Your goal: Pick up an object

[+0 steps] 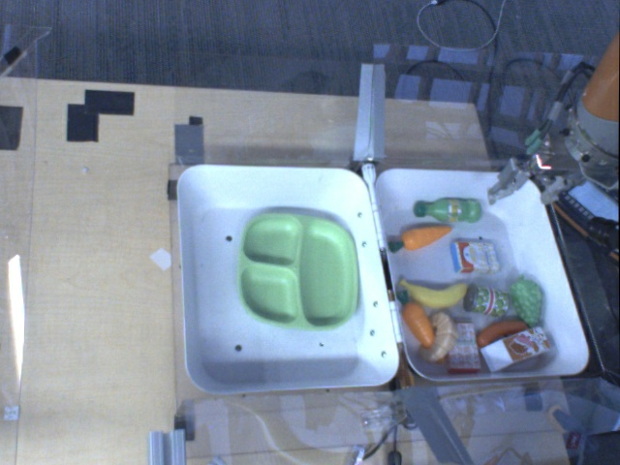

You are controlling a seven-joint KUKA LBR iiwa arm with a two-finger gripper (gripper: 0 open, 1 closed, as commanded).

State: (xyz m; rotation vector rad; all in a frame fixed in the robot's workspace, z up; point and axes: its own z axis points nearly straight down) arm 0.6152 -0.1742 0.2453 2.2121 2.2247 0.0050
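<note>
The left bin (194, 289) holds a green divided plate (298, 268). The right bin (567, 303) holds toy food: a banana (433, 294), two carrots (424, 237), broccoli (528, 298), a green bottle (448, 208), a can (489, 301) and small cartons (475, 256). The gripper (525, 174) hangs over that bin's far right corner, nothing seen in its grasp; how far its jaws stand apart cannot be told.

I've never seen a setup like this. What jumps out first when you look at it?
Probably the bright green divided plate, lying alone in the left bin. Next, the jumble of toy food in the right bin: a banana, two carrots, a green bottle and small packets. The gripper hangs over that bin's far right corner.
</note>
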